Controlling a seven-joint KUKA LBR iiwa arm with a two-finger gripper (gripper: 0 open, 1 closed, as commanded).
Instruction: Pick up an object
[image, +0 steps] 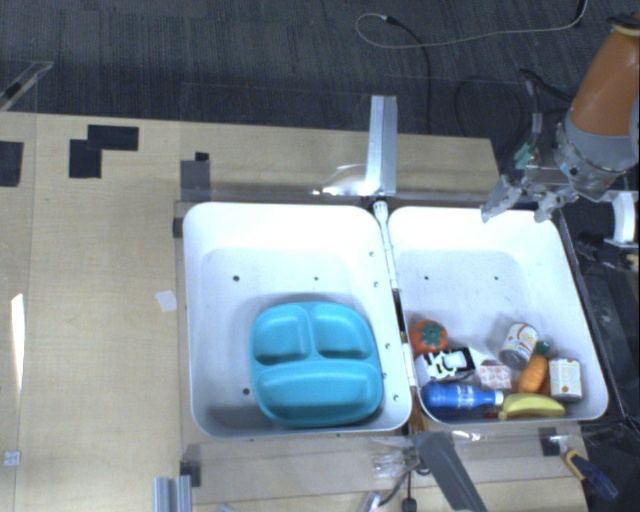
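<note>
The pincer hangs at two o'clock over the right shallow white bin; whether it is wide or narrow cannot be told. A blue plastic bottle and yellow banana lie at five o'clock.

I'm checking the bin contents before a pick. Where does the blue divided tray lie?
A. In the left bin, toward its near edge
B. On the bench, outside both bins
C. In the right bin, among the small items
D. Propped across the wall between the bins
A: the blue tray lies flat on the left bin floor near its front edge, while the banana and blue bottle sit in the right bin.
</note>
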